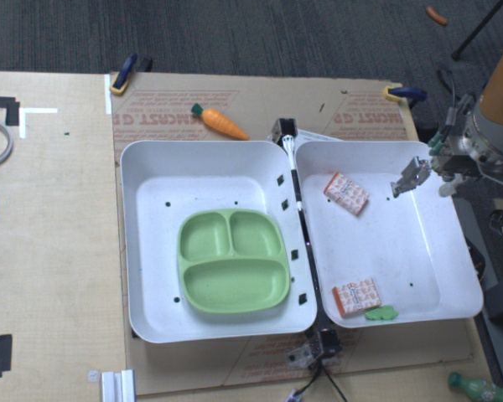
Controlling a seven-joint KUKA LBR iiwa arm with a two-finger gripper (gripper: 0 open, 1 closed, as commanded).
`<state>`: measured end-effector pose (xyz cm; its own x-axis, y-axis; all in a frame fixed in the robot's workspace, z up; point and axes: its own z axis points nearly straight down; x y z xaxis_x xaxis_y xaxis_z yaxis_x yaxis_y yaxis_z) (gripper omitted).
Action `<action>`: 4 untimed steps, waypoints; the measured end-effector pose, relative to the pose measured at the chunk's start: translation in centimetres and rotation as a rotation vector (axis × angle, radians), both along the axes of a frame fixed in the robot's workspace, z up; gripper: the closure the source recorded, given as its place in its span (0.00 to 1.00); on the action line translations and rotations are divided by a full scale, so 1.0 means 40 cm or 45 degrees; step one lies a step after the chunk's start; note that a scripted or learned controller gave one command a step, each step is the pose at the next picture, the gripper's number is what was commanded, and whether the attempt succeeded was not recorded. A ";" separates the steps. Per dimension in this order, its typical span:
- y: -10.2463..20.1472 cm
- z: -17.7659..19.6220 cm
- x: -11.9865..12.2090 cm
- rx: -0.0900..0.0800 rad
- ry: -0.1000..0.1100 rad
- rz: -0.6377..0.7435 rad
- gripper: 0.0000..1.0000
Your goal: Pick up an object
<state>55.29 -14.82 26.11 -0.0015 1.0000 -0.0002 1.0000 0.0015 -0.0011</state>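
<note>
So the right bin (453,249) is basically the reference point for everything here. The gripper (411,179) hangs over its upper-right part, reaching in from the bin's right edge. Its fingers look slightly apart with nothing between them, as far as I can make out — it's small and a bit blurry. Just left of the gripper, in the upper-left area of that bin, sits a small orange-and-white box (346,193), tilted. A second orange-and-white box (355,296) lies down at the bin's lower-left corner, with a little green piece (382,312) touching or just beside it along the bottom wall.

Directly left of the right bin, sharing the middle divider, is the left bin (142,224) with a green divided plate (233,260) lying flat in it — three compartments, all bare. Above and to the left of the right bin, out on the cardboard (352,120), there's a toy carrot (219,121).
</note>
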 end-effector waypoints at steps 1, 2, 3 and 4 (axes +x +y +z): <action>0.193 -0.101 0.117 -0.001 0.000 -0.168 0.00; 0.248 -0.173 0.099 0.000 0.000 -0.032 0.00; 0.247 -0.172 0.100 0.000 -0.001 -0.003 0.00; 0.140 -0.344 0.109 0.000 0.000 0.256 0.00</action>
